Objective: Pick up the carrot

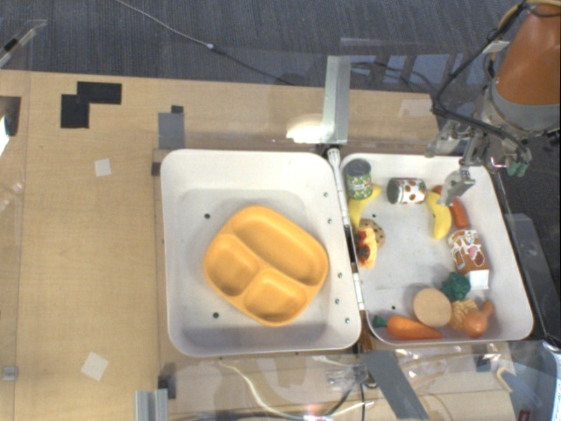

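Your carrot (pixel 412 328) lies flat along the near edge of the right bin (pixel 399 244), toward its near-left corner, just beside a round tan disc (pixel 431 306). Your claw (pixel 458 182) hangs over the bin's far-right corner, well apart from the carrot, near a yellow banana (pixel 439 219); you cannot tell how far it is open. A yellow divided plate (pixel 266 263) sits mid left bin (pixel 188 323).

Pale wooden bench (pixel 79 261) against dark grey carpeted floor (pixel 263 16).
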